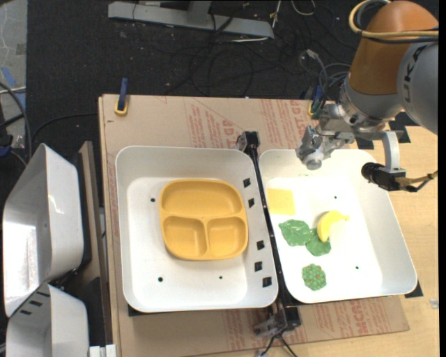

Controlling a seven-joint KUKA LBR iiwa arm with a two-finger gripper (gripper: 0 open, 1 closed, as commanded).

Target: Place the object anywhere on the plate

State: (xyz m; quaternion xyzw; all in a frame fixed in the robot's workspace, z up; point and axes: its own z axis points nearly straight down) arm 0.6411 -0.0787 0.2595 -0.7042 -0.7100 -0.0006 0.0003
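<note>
Camera view shows the claw (311, 157) hovering at the right bin's (390, 230) eleven o'clock corner; whether it is parted or closed cannot be told. A yellow banana (330, 224) lies mid-bin touching a green leaf (300, 232), with a yellow square (281, 201) at its ten o'clock. An orange plate (204, 218) sits in the left bin (136, 230).

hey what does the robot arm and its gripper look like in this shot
The arm is grey, with a rounded orange band above the wrist. A yellowish cable loops by the band, and thin wires hang near the wrist. The gripper is small, silvery grey metal. A black fitting sits on a pale bracket beside it.
</note>
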